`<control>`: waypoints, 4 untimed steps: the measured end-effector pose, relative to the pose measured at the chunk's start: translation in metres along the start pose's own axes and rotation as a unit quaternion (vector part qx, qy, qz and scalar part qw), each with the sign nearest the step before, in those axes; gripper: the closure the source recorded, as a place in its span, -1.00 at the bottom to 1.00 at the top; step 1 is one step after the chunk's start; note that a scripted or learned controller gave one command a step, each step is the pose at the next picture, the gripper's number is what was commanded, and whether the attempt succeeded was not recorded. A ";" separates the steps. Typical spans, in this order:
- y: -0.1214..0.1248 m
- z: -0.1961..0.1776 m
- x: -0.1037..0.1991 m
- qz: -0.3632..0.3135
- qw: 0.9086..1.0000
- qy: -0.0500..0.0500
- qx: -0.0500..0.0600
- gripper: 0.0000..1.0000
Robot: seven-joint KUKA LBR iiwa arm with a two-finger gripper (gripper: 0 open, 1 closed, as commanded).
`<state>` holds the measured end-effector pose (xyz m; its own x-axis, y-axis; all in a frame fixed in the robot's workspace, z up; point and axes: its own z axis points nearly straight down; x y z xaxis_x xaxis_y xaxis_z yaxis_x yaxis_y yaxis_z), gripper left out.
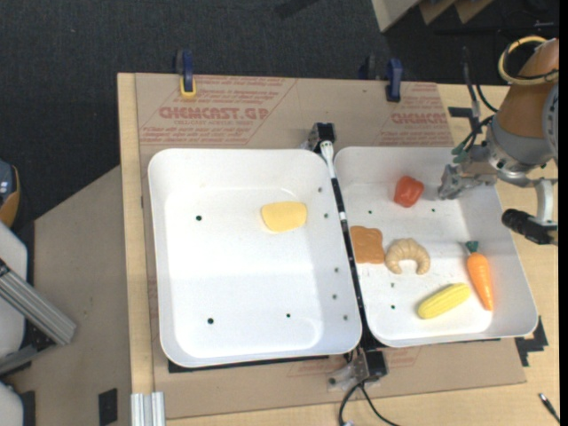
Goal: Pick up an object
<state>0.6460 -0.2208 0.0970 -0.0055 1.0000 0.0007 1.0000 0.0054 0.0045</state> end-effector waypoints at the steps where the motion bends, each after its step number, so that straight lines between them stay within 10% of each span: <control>1: 0.016 -0.135 0.075 -0.002 1.000 -0.001 -0.007 1.00; 2: 0.025 -0.237 0.117 -0.001 1.000 -0.001 -0.006 1.00; 3: 0.022 -0.175 0.203 -0.002 1.000 0.002 0.006 1.00; 4: 0.014 -0.191 0.156 0.004 1.000 -0.001 0.001 1.00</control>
<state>0.6584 -0.0649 0.2877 0.0032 1.0000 -0.0017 1.0000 -0.0032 0.0021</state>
